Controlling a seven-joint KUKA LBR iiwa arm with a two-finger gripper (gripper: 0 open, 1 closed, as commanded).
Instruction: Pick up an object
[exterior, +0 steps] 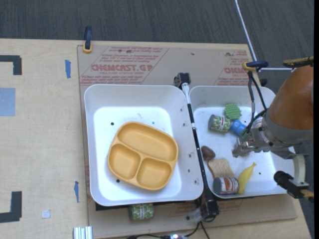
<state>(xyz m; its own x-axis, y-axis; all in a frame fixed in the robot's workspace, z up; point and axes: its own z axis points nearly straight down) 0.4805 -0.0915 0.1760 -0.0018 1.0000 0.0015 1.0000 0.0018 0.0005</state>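
Hand (pixel 242 148), grip state unclear, just above the yellow banana (pixel 246 175) in the right bin (pixel 266 189)

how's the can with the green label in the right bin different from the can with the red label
The green-label can lies near the far end of the right bin, next to a green knobbly ball; the red-label can lies at the near end, beside the yellow banana. The green-label can's body is green and white, while the red-label can's is red and white with a pale end facing the left bin. Both are small cans lying on their sides.
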